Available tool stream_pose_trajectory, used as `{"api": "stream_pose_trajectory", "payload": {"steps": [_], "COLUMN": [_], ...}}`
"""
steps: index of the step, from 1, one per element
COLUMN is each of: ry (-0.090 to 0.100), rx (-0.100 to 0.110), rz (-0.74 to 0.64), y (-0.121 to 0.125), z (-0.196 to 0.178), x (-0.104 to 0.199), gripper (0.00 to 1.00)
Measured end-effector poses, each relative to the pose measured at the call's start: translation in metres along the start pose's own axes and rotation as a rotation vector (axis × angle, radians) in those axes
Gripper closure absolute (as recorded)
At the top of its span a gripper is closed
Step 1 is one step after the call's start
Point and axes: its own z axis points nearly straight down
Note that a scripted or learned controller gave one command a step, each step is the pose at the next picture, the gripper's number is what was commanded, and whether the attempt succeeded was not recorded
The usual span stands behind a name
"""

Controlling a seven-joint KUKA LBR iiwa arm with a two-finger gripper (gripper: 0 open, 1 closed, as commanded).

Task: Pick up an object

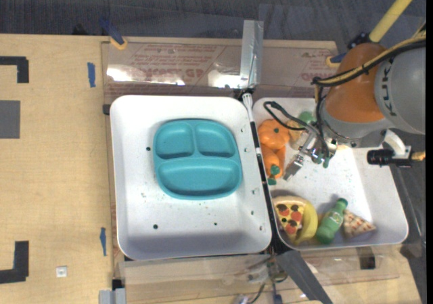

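Gripper low in the right bin, beside the carrot.

You see its fingers spread, with nothing between them, just right of the orange carrot at the bin's left wall. Pizza slice, banana and green bottle lie along the near edge. The teal plate sits in the left bin.

2 white bins — 1 teal plate, 1 green bottle, 1 banana, 1 carrot.
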Motion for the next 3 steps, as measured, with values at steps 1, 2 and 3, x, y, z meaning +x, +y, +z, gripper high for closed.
{"api": "stream_pose_trajectory", "payload": {"steps": [1, 2, 3], "ry": [0.001, 0.003, -0.001], "rx": [0.003, -0.002, -0.001], "rz": [0.003, 0.041, 0.058], "y": [-0.073, -0.038, -0.053], "z": [0.003, 0.0, -0.001], "x": [-0.094, -0.014, 0.05], "gripper": [0.0, 0.0, 0.0]}}
